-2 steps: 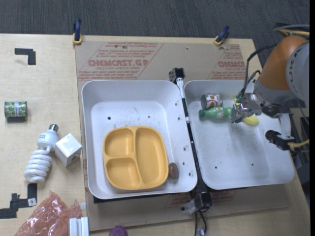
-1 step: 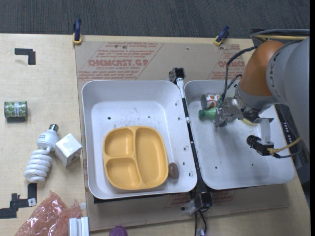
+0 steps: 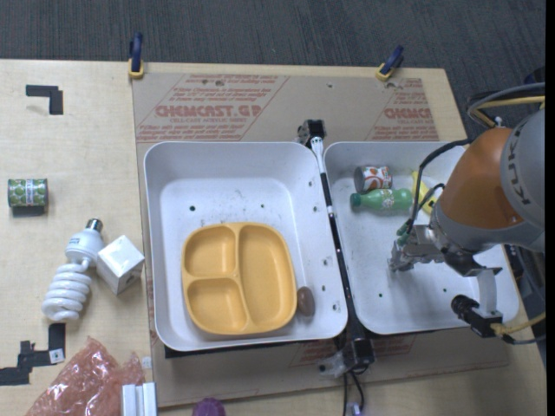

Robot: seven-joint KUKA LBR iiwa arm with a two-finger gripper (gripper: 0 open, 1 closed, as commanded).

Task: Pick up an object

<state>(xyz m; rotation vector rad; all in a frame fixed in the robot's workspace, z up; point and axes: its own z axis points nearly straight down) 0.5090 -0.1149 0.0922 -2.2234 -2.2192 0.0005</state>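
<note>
Camera view looks down at a slant on two white bins side by side on the surface. The right bin (image 3: 381, 315) holds the likely targets: a green bottle (image 3: 381, 200) lying on its side near the bin's far edge, its neck pointing toward the left wall, and just behind it a small can (image 3: 374, 178) with red and white markings, close to the far left corner. The bottle and can look to be just beside each other, perhaps touching. A strip of something yellow shows just to the right of the bottle, partly hidden by the arm, and I cannot tell what it is.

The arm (image 3: 486, 189) reaches in from the right, and its gripper (image 3: 406, 256) hangs over the middle of the right bin, nearer than the bottle and apart from it. Whether the jaws are open or closed I cannot tell; nothing can be seen between them.

The left bin (image 3: 165, 232) carries a yellow divided tray (image 3: 239, 277) toward its near edge, with a small brownish lump (image 3: 305, 300) just beside the tray's right rim. My guess is that the bottle is the easier pick, since it lies clear of the walls.
</note>
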